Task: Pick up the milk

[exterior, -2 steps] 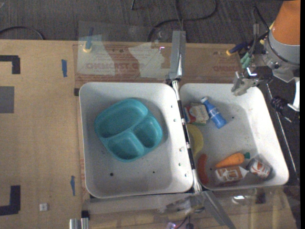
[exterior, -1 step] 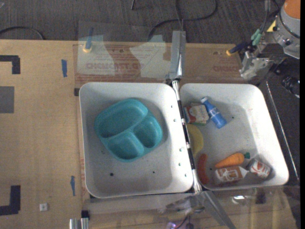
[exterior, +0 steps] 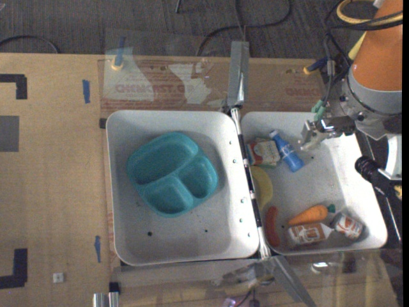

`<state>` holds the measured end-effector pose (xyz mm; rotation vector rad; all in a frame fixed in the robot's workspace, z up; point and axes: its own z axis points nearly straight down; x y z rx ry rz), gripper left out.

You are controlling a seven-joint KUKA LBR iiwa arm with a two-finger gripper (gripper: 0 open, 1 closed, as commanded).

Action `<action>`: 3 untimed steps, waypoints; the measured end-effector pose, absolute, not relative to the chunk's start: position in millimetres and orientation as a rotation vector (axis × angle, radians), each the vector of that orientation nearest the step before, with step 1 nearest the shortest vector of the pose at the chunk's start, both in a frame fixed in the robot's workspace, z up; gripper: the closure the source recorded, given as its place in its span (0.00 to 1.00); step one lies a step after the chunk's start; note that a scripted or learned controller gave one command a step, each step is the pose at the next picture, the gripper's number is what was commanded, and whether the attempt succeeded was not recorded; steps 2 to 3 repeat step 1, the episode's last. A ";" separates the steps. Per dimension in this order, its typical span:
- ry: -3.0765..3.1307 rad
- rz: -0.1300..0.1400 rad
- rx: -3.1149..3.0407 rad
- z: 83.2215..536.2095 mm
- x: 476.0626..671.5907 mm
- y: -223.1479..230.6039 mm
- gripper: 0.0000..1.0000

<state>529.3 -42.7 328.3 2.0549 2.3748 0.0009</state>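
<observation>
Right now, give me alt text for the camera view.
A grey arm's pincer hovers over the right white bin, beside a blue milk bottle lying among toy foods, including an orange carrot and a red sausage. The left white bin holds a teal divided plastic plate.

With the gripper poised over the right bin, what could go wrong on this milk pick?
1. The gripper hangs just right of the blue bottle; a straight descent may catch that rather than the milk.
2. The small carton, likely the milk, lies against the blue bottle and near the divider, so there is little room around it.
3. The banana lies just below the carton and may get nudged.
</observation>
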 end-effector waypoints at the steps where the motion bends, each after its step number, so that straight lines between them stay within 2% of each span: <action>1: 2.470 0.001 1.941 253.3 479.5 -52.9 1.00; 3: 2.470 0.001 1.941 253.3 479.5 -52.9 1.00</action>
